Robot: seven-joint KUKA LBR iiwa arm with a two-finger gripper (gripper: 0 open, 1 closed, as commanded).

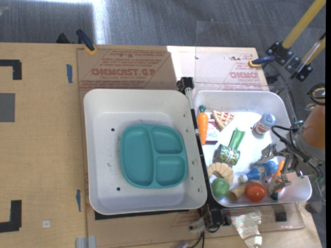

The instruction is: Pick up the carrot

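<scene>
Jaws' state impossible to tell, low at right bin's [283,105] right side; carrot [202,126] well apart leftward against left wall, long axis along that wall.

The carrot [202,125] lies against the right bin's [282,103] left wall, so that side is blocked. A pizza slice [223,119] sits just to its right, a green bottle [236,139] and a can [226,154] lower right. Open white floor lies in the bin's upper middle. The hand [276,164] hangs over crowded toys near the lower right corner.
</scene>
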